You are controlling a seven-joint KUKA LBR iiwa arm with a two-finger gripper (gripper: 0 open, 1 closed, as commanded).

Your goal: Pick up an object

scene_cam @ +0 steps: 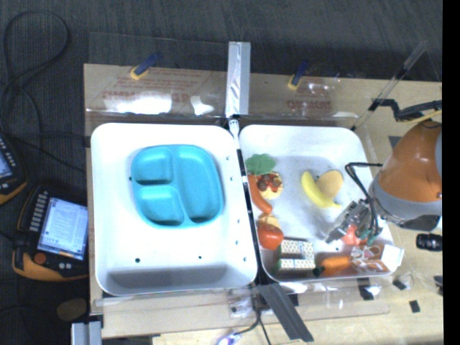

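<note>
In the camera view the right bin (302, 139) holds several toy foods. A banana (312, 190) and a tan pear-like piece (330, 183) lie near its middle. Along its left wall sit a green leafy piece (260, 163), a carrot (259, 196) and a tomato (270, 233). At the front lie a checkered block (296, 254) and an orange carrot (335, 264). My gripper (351, 225) hangs low over the bin's right front part, just above a small red piece (351, 237). Nothing is visibly held.
The left bin (115, 264) carries a blue divided tray (176, 183). A metal divider (238, 77) stands between the bins at the back. A handheld pendant (50, 228) lies left of the bench. Small packets (377, 257) sit at the right bin's front right corner.
</note>
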